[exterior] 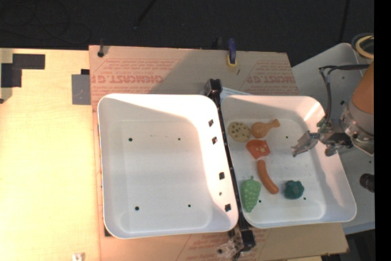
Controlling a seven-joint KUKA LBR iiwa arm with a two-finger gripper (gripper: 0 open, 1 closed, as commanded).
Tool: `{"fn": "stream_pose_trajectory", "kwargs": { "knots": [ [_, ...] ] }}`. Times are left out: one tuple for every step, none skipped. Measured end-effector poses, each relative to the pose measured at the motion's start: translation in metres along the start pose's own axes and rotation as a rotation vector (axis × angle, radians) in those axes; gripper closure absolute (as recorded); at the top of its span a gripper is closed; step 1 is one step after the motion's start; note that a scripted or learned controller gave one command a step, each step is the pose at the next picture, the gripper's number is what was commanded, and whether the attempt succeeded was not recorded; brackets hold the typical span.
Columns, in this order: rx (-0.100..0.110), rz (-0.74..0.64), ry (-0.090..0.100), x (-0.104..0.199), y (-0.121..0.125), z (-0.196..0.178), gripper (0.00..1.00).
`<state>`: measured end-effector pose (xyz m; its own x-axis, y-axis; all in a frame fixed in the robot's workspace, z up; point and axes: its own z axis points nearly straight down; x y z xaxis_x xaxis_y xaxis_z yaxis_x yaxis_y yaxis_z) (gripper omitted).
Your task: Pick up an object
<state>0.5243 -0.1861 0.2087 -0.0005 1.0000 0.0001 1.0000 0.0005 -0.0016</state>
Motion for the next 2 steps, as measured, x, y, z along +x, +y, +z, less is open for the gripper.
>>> {"fn": "stream_pose_trajectory", "kwargs": {
  "knots": [
    [0.002, 0.0, 0.001, -0.001, 0.0, -0.01, 1.0],
    [-0.018, -0.004, -0.003, 0.04, -0.023, -0.18, 1.0]
  ]
}}
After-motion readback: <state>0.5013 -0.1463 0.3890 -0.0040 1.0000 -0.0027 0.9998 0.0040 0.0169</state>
